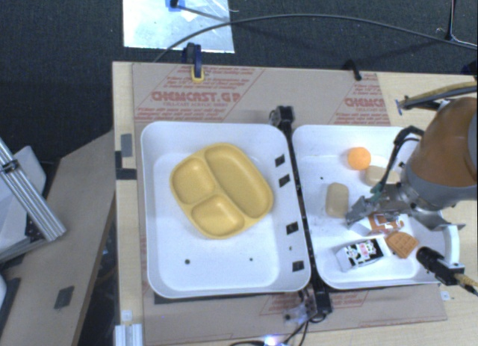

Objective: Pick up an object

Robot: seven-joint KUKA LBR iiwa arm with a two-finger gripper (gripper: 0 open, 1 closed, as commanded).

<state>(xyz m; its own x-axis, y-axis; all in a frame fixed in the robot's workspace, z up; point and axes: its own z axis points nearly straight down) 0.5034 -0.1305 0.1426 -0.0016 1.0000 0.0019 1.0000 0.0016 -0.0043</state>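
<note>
In the right bin, the gripper, whose fingers' spread I cannot tell, hangs just beside the tan block lying at its ten o'clock, long axis running twelve-to-six.

- A robotics lab test cell, not a home or shop.
- A bench lined with protective cardboard sheet carries two white bins clamped side by side.
- Loose cables cross dark carpet beyond the bench's far edge.
- An aluminium framing strut stands off its left edge.
</note>
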